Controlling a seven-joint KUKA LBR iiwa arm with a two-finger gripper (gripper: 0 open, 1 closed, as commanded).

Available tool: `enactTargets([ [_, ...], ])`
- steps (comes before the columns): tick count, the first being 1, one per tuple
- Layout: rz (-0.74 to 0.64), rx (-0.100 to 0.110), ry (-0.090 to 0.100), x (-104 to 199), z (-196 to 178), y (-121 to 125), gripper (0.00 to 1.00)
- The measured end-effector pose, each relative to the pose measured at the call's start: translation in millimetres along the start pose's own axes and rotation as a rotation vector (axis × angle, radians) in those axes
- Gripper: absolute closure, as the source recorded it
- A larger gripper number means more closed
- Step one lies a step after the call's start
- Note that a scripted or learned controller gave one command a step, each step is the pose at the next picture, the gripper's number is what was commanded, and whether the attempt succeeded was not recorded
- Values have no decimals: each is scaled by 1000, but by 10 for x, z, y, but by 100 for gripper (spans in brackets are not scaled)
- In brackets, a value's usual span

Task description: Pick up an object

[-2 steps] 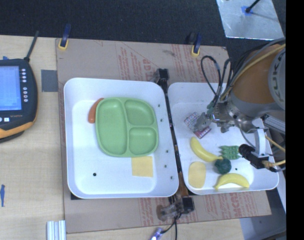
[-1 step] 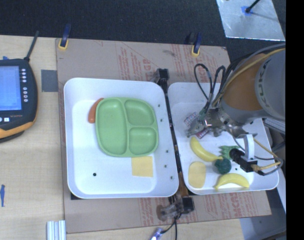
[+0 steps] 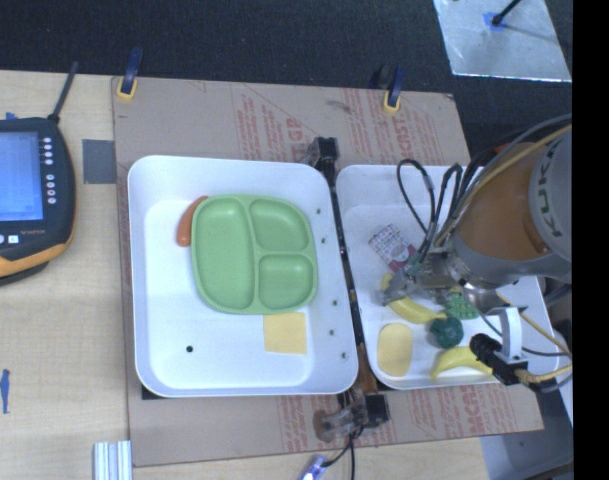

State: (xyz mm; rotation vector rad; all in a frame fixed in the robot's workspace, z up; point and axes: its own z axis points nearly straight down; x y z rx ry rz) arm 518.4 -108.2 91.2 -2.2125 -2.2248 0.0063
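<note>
The arm covers much of the right bin at frame right, and its gripper sits low among small items; its state cannot be told. A yellow banana-like piece lies just below it. Letters "KU" show on the arm's grey casing.

Right bin holds a banana, a teal ball, a pale yellow piece, and another banana nearest.
</note>
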Motion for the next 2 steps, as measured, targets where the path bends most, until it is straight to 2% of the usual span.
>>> enactTargets([
  [1,-5,2,-1,-10,-101,-1,100],
  [2,1,-4,1,476,-1018,743,100],
])
